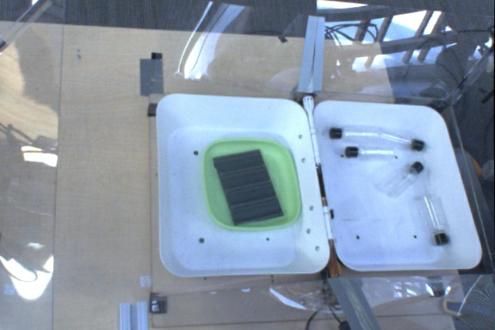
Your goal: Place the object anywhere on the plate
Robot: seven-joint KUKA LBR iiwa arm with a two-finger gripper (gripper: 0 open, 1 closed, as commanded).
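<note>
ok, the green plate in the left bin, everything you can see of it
The green plate is a lime-green, rounded-square dish with a raised rim, plastic by its look. It lies flat on the floor of the left bin, about central, apart from the walls. A dark grey ribbed rectangular slab rests in its well, turned slightly off the plate's edges, covering much of it.

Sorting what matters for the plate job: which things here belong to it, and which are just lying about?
Belongs:
- green plate
- dark ridged block lying on it

Lying about:
- four clear vials with black caps in the right bin
- left bin
</note>
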